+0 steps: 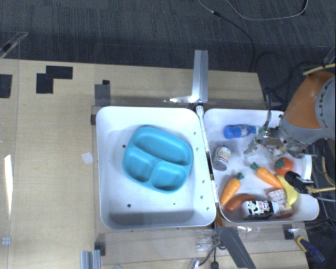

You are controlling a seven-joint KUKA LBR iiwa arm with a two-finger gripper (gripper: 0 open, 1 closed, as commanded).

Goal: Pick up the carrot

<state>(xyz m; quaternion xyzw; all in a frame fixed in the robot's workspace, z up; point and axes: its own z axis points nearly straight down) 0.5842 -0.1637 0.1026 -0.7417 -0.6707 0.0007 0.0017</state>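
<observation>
While the left bin (110, 157) holds a blue tray (156, 158), carrots (230, 189) fill the right bin (215, 123).

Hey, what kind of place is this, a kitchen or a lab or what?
Most likely a robotics lab bench, not a kitchen: a robot arm reaches over two white bins, the food such as the carrot looks like toys, and cables trail across the floor.

Grey KUKA arm (310, 123) with a rounded orange band (307, 105); metallic gripper (269, 141) (thin cable alongside).
</observation>
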